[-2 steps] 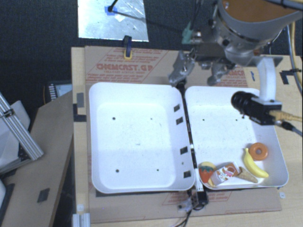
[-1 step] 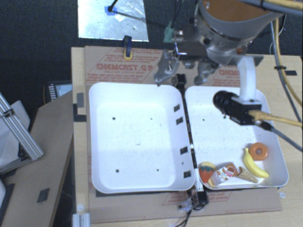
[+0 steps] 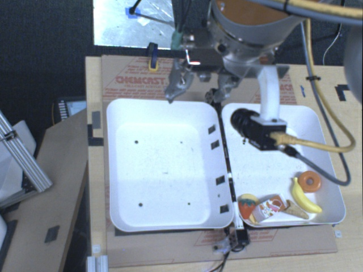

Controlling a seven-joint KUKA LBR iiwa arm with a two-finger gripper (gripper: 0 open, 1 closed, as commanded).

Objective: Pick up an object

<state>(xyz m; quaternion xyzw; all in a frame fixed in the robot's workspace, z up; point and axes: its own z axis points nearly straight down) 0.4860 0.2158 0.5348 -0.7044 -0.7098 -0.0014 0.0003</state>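
Gripper hanging at 12 o'clock, fingers spread wide and grasping nothing, over cardboard reading "CHEMCAST".

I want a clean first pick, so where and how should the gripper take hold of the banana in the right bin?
Probably across the middle of the banana, coming straight down from above. It lies flat and curved near the bin's near-right corner, its slim width likely suits two fingers, and the orange ring crowds its upper end.

Single fixed cam above the bench, looking down at a slant toward 12 o'clock. Mid range: both bins fully in frame, left bin at 9, right bin at 3 (arm looms close at 1).
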